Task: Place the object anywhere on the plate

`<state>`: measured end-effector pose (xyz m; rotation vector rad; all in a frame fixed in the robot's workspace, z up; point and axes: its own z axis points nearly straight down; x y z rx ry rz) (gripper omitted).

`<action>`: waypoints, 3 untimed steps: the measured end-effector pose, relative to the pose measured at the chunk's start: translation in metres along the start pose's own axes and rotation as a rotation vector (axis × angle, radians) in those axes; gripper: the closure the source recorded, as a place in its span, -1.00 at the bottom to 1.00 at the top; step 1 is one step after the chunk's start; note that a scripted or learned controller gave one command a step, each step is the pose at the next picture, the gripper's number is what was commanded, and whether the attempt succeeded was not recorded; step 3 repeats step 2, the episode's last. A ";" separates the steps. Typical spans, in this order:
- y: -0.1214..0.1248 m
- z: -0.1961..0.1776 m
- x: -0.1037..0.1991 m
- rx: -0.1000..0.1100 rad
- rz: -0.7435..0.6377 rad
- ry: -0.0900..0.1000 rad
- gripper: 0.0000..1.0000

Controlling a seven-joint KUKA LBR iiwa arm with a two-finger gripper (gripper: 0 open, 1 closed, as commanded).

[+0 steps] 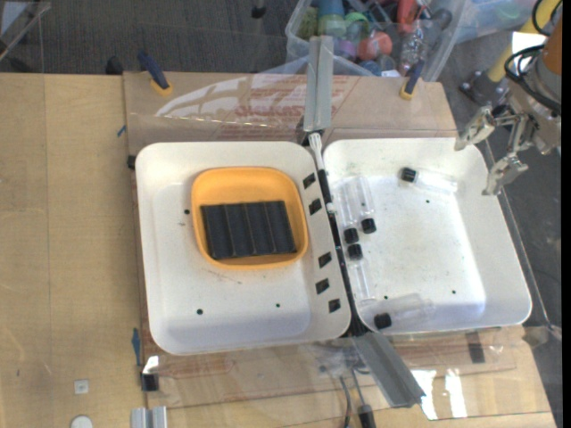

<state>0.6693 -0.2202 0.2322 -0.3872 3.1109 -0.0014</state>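
The desk carries two shallow white bins side by side. The left bin (169, 310) holds the orange plate (250, 182), which sits toward that bin's far half, and the task's object, a dark ribbed rectangular block (248, 229), lies flat on the plate, inside its rim and toward the near edge. Judged from this layout, the placement requirement appears satisfied. The pincer (496, 154) hangs over the far right corner of the right bin (464, 266), well apart from the plate, with its two fingers spread and nothing between them; this stand-off position leaves the plate unobstructed. Several small clear-and-black items (359, 230) lie in the right bin near the divider between the bins.
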 end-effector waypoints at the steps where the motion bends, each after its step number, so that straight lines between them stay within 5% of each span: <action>1: 0.000 -0.001 0.000 0.000 -0.038 0.000 -1.00; 3: 0.005 -0.004 -0.002 -0.001 -0.141 -0.001 -1.00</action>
